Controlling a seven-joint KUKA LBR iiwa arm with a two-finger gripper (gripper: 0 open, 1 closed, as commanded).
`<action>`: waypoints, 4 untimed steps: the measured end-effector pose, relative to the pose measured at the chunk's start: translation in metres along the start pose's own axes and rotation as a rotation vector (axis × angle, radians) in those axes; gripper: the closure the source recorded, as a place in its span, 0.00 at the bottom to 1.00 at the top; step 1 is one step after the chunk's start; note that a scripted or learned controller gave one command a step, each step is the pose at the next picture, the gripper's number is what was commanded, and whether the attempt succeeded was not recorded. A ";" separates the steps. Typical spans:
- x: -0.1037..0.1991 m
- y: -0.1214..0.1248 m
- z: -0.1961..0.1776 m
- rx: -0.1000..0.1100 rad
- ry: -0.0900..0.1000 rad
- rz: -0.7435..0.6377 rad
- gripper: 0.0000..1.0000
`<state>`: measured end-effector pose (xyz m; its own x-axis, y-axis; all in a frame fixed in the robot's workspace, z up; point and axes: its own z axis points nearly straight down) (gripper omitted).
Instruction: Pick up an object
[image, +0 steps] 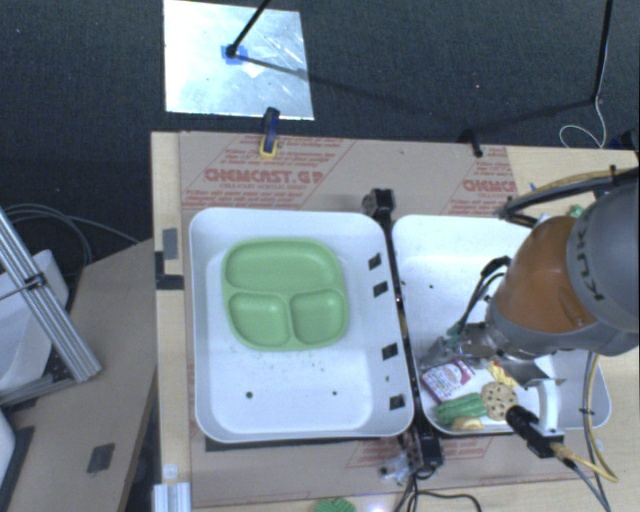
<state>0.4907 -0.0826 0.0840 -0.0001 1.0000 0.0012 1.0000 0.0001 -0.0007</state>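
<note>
The arm (560, 290) is hanging low over the right bin (440, 250), its gripper's state impossible to tell, while the packet (447, 379) and green object (460, 408) are lying near-left there, nothing visibly lifted yet.

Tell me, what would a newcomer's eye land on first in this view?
Probably the pale green divided tray, lying alone in the left bin. Next, the bulky grey arm with its orange band, reaching in over the right bin. Below it, a small clutter of items sits in that bin's near corner, among them a red-and-white packet and a green piece.
</note>
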 end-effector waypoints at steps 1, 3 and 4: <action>-0.005 0.032 -0.050 -0.007 -0.003 -0.004 0.00; -0.107 -0.007 -0.166 -0.008 -0.007 0.009 0.00; -0.050 0.064 0.006 -0.005 -0.002 -0.009 0.00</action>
